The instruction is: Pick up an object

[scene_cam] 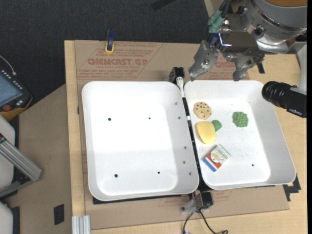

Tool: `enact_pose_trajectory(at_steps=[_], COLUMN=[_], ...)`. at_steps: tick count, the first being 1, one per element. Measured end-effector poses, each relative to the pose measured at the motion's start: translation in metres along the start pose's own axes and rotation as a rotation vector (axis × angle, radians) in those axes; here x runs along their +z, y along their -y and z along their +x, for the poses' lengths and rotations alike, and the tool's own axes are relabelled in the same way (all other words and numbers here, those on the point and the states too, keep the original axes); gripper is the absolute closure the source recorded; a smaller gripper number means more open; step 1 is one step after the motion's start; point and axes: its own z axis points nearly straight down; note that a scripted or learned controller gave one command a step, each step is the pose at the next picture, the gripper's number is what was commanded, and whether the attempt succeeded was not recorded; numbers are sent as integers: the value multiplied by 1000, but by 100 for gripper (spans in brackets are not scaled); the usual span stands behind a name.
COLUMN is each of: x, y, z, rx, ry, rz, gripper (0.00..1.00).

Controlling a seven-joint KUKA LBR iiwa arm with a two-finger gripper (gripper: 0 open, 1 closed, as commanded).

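While I work from the near edge of the bench outward, what meets me first is the cardboard sheet (146, 218) under both bins, with a small clip and cable (197, 204) at the seam between them; the left bin (131, 179) lies bare white but for a few dark dots, which I judge leaves it free as a drop place. Next comes the right bin (273, 155), where all the candidates sit grouped toward its left half, near the divider; nearest me is a small red, white and blue carton (216, 157), lying flat and tilted; just beyond it is a yellow piece (205, 132) with a small green bit (216, 125) touching its upper right; beyond that a round cookie (202, 110); a green broccoli-like piece (240, 119) lies apart to the right. A black cylinder (282, 95) juts over the bin's right rim. Farthest off, the gripper (220, 68) hangs above the bin's back rim with its two fingers spread wide and nothing between them; I read that as a ready pose, kept high so the pieces stay in sight. My pick would be the cookie, closest under the fingers; it lies flat and may slip; the yellow piece offers more bulk.
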Motion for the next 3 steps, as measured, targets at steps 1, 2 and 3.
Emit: enact_pose_trajectory(at_steps=[1,2,3], x=[0,0,1], y=[0,-1,-35], z=[31,65,100], rx=[4,5,6], ry=[0,0,0], rz=[0,-1,-2], gripper=[0,0,0])
